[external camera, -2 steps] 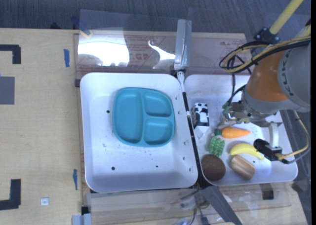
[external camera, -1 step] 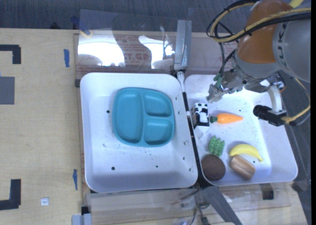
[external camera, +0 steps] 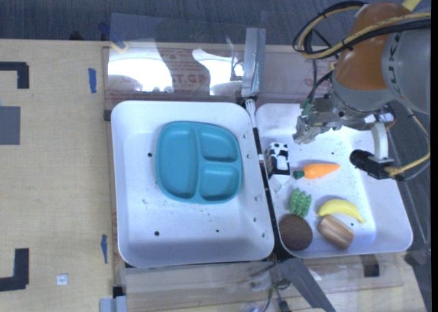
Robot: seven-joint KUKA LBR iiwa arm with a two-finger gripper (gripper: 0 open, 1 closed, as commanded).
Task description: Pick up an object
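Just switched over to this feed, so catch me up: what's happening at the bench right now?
The arm is reaching into the right bin, with its gripper near that bin's far left corner, above the toy food. Nothing is visibly held. The carrot, green vegetable, banana, brown round item and tan roll all lie in the right bin. The left bin holds a blue divided tray.

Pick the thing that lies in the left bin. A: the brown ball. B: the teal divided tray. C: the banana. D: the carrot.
B: the teal divided tray lies in the left bin, while the toy foods sit in the right bin.
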